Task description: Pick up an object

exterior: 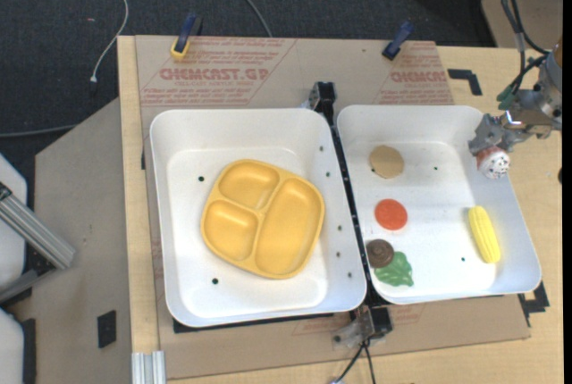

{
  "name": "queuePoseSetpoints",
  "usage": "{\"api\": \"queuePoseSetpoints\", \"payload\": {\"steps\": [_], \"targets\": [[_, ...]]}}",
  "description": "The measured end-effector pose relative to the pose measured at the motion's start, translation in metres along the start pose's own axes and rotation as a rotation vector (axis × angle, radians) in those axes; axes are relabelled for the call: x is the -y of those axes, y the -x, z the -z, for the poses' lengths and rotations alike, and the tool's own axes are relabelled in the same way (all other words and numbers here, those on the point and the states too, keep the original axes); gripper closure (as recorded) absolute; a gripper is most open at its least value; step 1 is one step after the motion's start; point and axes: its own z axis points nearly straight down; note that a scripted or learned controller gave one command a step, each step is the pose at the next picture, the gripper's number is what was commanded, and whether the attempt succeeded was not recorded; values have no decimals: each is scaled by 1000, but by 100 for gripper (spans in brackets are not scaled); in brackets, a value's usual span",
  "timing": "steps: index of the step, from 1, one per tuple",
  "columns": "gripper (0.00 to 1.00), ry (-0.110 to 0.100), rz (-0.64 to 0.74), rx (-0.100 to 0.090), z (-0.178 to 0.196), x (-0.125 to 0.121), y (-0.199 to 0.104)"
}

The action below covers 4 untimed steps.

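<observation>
The counter (268, 52) carries two shallow white plastic bins side by side. The left bin (170, 195) holds a yellow plastic plate with three compartments (262, 218) near its middle. The right bin (447, 128) holds a tan round cookie-like disc (387, 162) on its far left, a flat red-orange round slice (391, 214) nearer, then a small dark brown round piece (380, 252) touching a green leafy toy (395, 271) at the near left corner. A yellow toy corn cob (484, 233) lies near the right wall. The tool (493, 150) sits over the bin's far right rim; I cannot tell its state. A small white and red object (496, 163) shows just under it.
</observation>
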Motion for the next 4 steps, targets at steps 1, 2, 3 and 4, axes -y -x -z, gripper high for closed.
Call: {"api": "queuePoseSetpoints", "payload": {"steps": [1,2,3,4], "targets": [[100,-10,4,-6,-14,-1,-55],[100,-8,6,-6,-7,-5,-116],[100,-11,6,-7,-18,-6,-179],[100,-12,4,-5,-31,-3,-231]]}}
